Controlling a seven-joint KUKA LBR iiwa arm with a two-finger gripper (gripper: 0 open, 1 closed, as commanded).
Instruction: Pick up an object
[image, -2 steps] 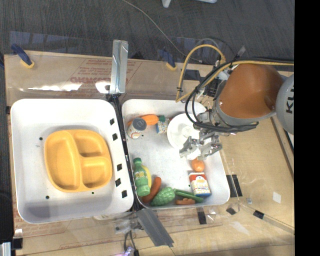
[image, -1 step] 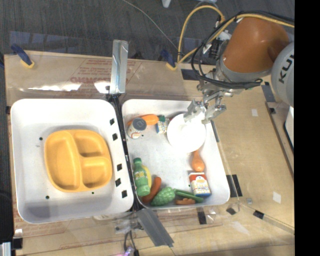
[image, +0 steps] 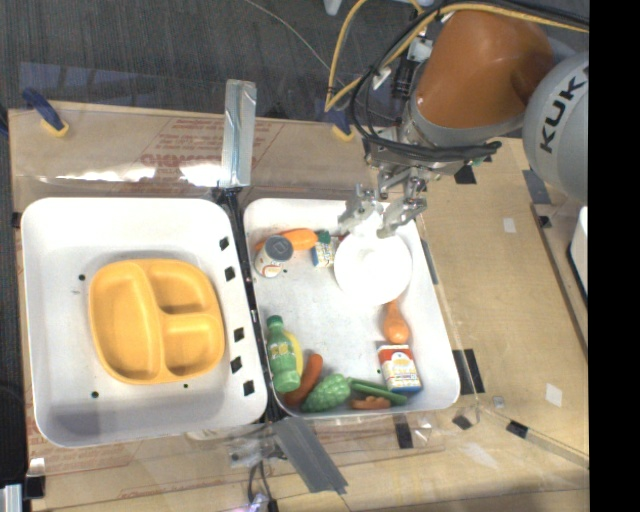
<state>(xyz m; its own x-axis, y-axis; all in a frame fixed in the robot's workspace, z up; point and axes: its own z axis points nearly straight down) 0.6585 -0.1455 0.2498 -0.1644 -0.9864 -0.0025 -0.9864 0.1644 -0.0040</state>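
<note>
Hand (image: 383, 212) poised at the upper edge of the right bin (image: 440, 330), fingers spread and gripping nothing, just above the white plate (image: 372, 268). Likely failure — the fingers slide off the flat plate and close on air.

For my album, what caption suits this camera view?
Gripper poised over white plate in right bin.

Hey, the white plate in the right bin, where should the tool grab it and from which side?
Probably by the rim, coming straight down. The white plate lies flat, so only its thin edge offers a pinch. The near-left arc looks best: it faces bare bin floor, while the far side crowds the bin wall and the tool hovers over that edge.
</note>
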